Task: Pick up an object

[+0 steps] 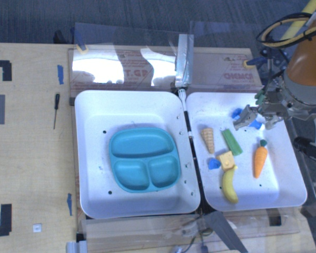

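My gripper hangs over the upper right part of the right bin, with its fingers spread open. A small blue piece shows on the bin floor between the fingertips, not gripped. Another blue piece lies just left of the left finger. Below the gripper an orange carrot lies lengthwise. Further left are a green block, a tan cone, a yellow cube, a small blue block and a yellow banana.
The left bin holds a turquoise divided plate. A metal divider stands at the back between the bins. Cables loop above the arm's orange band at the right.
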Motion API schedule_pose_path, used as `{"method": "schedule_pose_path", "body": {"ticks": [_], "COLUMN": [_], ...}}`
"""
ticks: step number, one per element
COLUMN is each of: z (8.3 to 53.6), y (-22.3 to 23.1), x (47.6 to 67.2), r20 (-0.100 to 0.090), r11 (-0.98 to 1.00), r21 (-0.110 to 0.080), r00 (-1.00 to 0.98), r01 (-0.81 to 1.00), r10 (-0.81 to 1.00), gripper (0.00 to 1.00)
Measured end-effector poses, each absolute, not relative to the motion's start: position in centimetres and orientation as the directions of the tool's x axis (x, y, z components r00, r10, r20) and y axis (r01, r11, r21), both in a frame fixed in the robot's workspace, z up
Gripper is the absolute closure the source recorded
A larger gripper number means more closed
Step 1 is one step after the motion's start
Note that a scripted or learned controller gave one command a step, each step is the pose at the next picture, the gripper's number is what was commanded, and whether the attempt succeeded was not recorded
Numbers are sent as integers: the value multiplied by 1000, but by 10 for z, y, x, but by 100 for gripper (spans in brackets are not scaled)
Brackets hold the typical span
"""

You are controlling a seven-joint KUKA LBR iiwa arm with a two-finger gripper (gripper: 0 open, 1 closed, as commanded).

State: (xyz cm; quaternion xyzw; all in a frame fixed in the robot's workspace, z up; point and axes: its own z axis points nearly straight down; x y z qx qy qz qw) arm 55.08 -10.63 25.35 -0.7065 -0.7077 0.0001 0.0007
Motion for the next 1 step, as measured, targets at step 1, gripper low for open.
{"method": "schedule_pose_path", "body": {"ticks": [1], "z": [140], "y": [-91], "x": [539], "r20": [3], "r11": [126], "r21": [-10], "r00": [-126], "r01": [992], "r10": [992], "gripper": [0]}}
